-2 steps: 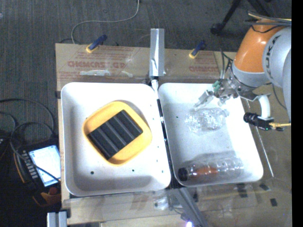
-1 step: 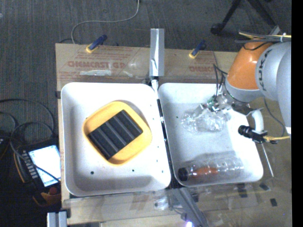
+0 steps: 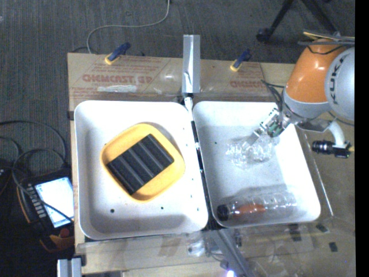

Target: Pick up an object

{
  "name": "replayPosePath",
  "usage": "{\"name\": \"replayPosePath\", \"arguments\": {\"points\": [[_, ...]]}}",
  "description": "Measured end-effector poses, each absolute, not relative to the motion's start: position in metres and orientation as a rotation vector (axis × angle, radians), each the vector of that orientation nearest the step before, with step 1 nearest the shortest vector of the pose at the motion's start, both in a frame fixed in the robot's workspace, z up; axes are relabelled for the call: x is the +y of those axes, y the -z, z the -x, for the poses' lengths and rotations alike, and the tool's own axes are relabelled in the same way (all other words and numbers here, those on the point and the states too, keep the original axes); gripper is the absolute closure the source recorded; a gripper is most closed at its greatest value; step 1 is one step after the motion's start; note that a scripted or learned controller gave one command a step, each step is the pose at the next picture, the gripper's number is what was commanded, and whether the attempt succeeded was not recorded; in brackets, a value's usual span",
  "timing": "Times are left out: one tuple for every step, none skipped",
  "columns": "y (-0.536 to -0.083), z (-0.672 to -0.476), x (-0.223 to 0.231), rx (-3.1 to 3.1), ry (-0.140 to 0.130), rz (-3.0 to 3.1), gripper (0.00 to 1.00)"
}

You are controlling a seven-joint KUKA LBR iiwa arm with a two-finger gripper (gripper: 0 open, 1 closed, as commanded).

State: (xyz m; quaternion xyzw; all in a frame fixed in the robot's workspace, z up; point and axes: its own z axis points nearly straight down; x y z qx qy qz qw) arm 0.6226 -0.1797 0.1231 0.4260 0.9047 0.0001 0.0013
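Gripper (image 3: 266, 131) is low in the right bin (image 3: 300, 154), touching the clear wrap (image 3: 249, 150); jaw state cannot be told. Centre over the wrap, then close firmly, since thin film slips.

A robotics lab or workshop. A grey-and-orange arm (image 3: 323, 85) reaches over a bench with two white bins (image 3: 86, 154). Loose cables (image 3: 34, 131) and a screened handset (image 3: 49, 198) lie on the carpet at left.

You have a yellow tray (image 3: 143, 161) with a black ribbed top in the left bin, a crumpled clear wrapper (image 3: 249, 150), possibly plastic, and a clear bottle (image 3: 256, 204) lying along the right bin's near wall.
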Motion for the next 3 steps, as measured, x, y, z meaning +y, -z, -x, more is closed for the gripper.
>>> {"name": "replayPosePath", "arguments": {"points": [[-0.096, -0.614, -0.14, 2.808, -0.011, -1.357, 0.0], [-0.113, -0.633, -0.179, 2.7, -0.001, -1.599, 0.0], [-0.15, -0.555, -0.126, 2.614, -0.002, -1.743, 0.0]]}}
